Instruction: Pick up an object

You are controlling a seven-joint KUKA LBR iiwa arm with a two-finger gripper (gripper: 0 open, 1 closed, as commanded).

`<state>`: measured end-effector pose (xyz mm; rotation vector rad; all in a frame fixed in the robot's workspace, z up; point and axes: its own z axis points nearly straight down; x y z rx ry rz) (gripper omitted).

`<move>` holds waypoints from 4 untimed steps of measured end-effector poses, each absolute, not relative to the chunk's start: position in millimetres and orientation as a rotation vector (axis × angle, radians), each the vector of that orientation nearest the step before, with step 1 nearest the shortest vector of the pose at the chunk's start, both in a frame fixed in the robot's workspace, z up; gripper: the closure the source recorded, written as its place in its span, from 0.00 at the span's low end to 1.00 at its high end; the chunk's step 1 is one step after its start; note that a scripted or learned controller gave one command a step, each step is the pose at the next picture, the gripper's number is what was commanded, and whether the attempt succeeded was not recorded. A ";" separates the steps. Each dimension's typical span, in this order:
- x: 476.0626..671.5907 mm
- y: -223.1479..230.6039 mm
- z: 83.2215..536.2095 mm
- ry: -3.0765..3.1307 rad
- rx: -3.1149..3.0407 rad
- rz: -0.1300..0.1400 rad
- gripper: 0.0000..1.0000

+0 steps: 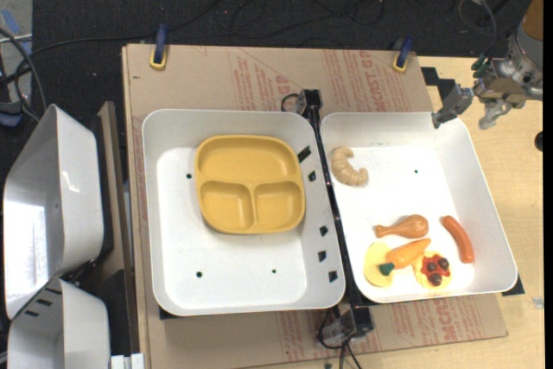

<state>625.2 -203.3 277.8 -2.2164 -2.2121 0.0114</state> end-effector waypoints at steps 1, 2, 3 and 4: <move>627.2 -202.2 286.3 -2.224 -2.220 0.000 0.00; 633.3 -209.2 229.2 -2.219 -2.220 0.004 0.00; 641.4 -203.9 180.1 -2.224 -2.216 0.003 0.00; 640.2 -198.7 117.7 -2.224 -2.215 0.003 0.00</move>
